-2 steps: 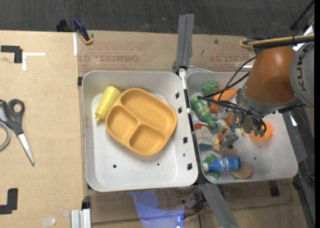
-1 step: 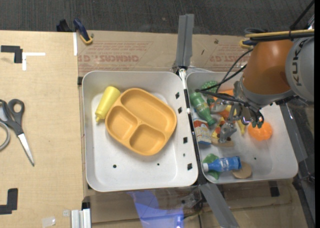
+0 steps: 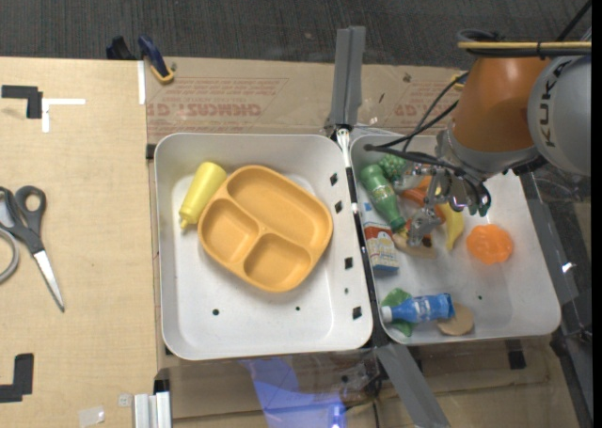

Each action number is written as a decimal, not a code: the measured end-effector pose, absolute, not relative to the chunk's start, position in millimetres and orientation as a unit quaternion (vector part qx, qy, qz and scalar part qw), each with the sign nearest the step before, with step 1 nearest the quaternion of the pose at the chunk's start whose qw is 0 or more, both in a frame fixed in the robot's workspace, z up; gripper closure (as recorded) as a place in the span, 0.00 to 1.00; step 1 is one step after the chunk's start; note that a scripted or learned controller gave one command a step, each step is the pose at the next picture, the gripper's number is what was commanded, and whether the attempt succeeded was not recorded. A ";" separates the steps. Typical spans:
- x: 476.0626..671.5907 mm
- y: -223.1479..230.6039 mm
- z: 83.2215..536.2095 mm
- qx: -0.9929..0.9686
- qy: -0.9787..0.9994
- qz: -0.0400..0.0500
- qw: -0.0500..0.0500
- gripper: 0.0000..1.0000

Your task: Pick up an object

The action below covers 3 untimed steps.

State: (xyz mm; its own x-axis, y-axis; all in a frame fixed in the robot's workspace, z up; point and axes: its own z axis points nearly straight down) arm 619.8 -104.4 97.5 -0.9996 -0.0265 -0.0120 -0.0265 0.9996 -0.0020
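Note:
My gripper [image 3: 428, 224] hangs low in the right bin [image 3: 527, 309], under the orange wrist band. Its fingers point down into a cluster of small items near the bin's middle. A green bottle [image 3: 381, 193] lies just left of it. A yellow banana-like piece [image 3: 454, 229] sits right beside the fingers, and an orange round object [image 3: 489, 244] lies further right. A blue and white bottle [image 3: 420, 308] rests near the front wall, next to a tan disc [image 3: 457, 324]. A small white carton [image 3: 382, 251] lies by the left wall. I see nothing clearly held between the fingers.
The left bin [image 3: 188, 323] holds an orange divided tray [image 3: 265, 227] and a yellow bottle [image 3: 200, 193]. Scissors [image 3: 33, 238] lie on the bench at far left. A grey divider post [image 3: 346, 78] stands behind the bins. Cables trail from the wrist over the right bin.

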 end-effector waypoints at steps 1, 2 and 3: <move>621.0 -104.6 108.0 -0.014 1.000 -0.001 0.008 1.00; 660.7 -209.6 194.0 -0.050 0.999 -0.001 0.005 1.00; 660.7 -208.8 193.5 -0.050 0.999 -0.001 0.004 0.00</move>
